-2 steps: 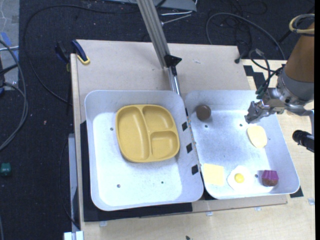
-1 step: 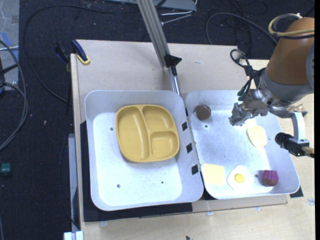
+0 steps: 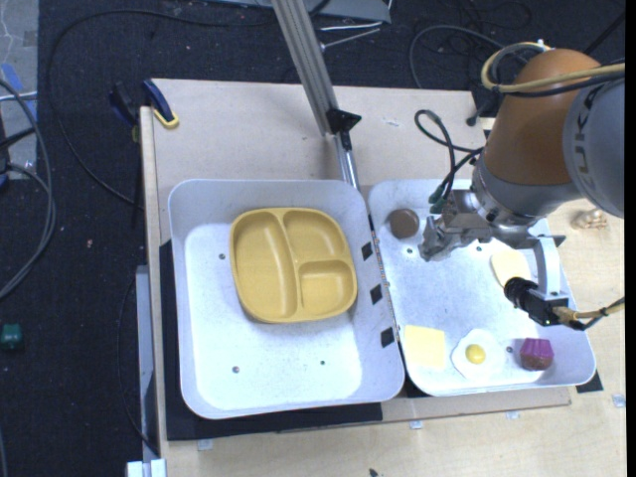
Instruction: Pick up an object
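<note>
Here the tool [image 3: 434, 248], whose opening cannot be told, hangs just beside the brown puck [image 3: 402, 224]; it could be knocked aside.

I operate in a robotics lab or test cell, not a home or kitchen. My surface [image 3: 248, 127] is a plain light board, bearing two shallow white bins [image 3: 199, 366] set side by side as a fixed work area. Loose black cables [image 3: 70, 117] run across the dark floor [image 3: 60, 266] around it, and a bare metal pole [image 3: 303, 43] on a stand rises behind the bins. The contents are toy props: a yellow divided plate [image 3: 293, 264], a fried egg [image 3: 476, 354], a cheese slice [image 3: 425, 346]. My own grey arm [image 3: 556, 117] carries exposed cabling [image 3: 447, 157] along its wrist.
</note>
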{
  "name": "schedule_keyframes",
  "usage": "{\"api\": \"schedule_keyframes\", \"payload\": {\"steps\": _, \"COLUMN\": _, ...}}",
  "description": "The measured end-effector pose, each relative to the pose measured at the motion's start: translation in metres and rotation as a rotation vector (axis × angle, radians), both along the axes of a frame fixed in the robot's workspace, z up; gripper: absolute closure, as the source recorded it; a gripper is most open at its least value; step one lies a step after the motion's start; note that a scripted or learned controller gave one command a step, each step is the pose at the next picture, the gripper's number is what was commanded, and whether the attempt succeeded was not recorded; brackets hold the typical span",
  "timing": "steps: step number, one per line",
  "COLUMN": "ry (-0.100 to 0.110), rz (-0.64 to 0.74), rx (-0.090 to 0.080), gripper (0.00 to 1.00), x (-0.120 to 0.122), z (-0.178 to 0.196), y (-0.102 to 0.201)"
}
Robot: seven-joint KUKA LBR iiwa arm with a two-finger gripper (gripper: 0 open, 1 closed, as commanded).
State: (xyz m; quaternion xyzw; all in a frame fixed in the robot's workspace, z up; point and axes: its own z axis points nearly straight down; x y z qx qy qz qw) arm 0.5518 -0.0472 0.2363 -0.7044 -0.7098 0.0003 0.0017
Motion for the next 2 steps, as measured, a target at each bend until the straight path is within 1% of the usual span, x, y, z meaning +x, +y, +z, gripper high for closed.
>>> {"api": "schedule_keyframes", "payload": {"steps": 1, "ry": -0.001, "rz": 0.001, "rx": 0.000, "gripper": 1.00, "x": -0.017, "z": 0.004, "y": 0.056}}
{"api": "schedule_keyframes", "payload": {"steps": 2, "ry": 0.000, "rz": 0.000, "rx": -0.001, "gripper": 1.00, "x": -0.024, "z": -0.010, "y": 0.108}}
